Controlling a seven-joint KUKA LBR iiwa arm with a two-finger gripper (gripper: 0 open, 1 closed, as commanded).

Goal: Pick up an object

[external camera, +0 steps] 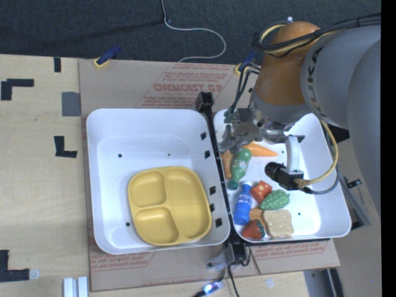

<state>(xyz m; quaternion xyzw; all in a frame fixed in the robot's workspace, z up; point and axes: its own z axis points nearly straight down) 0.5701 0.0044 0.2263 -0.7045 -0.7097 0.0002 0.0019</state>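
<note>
Pincer over right bin on cardboard-covered bench.

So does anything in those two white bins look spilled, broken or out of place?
Nothing stands out. The yellow divided plate lies flat in the left bin; the toy foods sit heaped along the right bin's left side, none spilled.

- I see yellow divided plate in white left bin
- green bottle, blue bottle, orange carrot
- tan toast, red piece
- arm grey, orange band
- bench tan, black marks
</note>
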